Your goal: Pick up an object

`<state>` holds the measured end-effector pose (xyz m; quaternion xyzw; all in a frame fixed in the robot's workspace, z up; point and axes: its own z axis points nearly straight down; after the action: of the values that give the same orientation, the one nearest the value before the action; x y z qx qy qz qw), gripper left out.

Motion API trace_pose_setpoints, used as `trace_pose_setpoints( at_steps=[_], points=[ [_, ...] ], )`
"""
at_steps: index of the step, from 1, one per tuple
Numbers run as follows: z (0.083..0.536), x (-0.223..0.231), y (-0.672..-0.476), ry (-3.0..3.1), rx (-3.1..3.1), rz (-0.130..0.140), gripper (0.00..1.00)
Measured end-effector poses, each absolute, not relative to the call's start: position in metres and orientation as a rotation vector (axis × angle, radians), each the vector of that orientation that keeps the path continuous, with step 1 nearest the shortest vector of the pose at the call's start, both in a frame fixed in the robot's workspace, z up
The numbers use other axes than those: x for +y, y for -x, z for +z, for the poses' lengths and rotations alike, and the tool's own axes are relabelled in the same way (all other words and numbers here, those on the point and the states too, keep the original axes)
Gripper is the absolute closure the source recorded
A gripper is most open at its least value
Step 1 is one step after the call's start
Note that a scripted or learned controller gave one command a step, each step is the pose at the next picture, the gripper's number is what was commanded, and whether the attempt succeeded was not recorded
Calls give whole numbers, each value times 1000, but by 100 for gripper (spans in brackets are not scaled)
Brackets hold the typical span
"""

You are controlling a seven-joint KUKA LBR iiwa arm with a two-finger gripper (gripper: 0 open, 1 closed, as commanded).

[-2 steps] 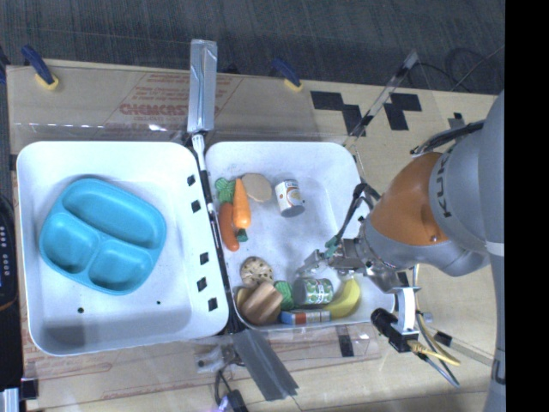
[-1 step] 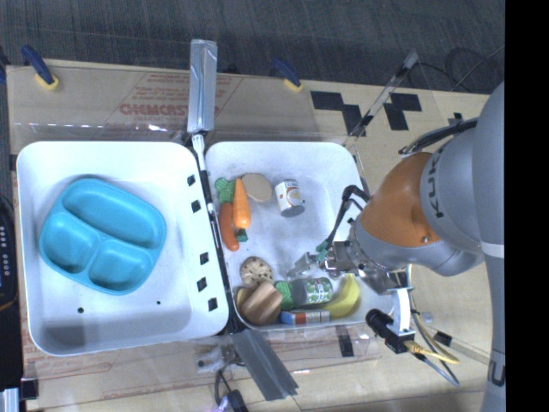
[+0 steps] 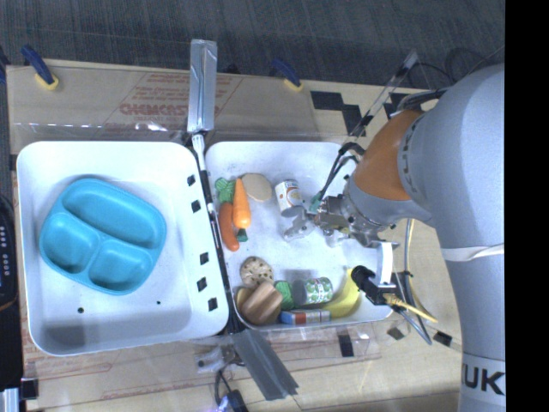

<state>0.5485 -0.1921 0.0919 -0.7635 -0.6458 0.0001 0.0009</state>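
The right bin (image 3: 257,157) holds the objects. Near its left wall lie two orange carrots (image 3: 241,202) beside a green vegetable piece (image 3: 225,187), with a beige rounded piece (image 3: 256,185) and a small white can (image 3: 287,194) next to them. Along the front wall lie a cookie (image 3: 256,270), a brown bread-like piece (image 3: 260,302), a green can (image 3: 315,290), a banana (image 3: 348,299) and a red and blue marker (image 3: 304,317). My gripper (image 3: 293,225) hangs over the bare bin floor just below the white can, fingers pointing left, open with nothing between them.
The left bin (image 3: 51,161) holds a blue divided plate (image 3: 103,234). A metal divider (image 3: 202,84) stands where the two bins meet. The arm (image 3: 429,170) covers the right bin's right side, and cables (image 3: 403,303) trail by its front right corner.
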Motion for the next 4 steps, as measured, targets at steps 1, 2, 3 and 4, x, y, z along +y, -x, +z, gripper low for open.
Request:
trace_pose_setpoints(
  at_steps=[1,2,3,4],
  points=[
    [92,-191,-478,2486,-1918,1,0],
    [92,-187,-478,2429,-1987,-1,0],
    [93,-199,-478,2307,-2132,-2,0],
    [92,-158,-496,2115,-2321,-1,0]
  ],
)
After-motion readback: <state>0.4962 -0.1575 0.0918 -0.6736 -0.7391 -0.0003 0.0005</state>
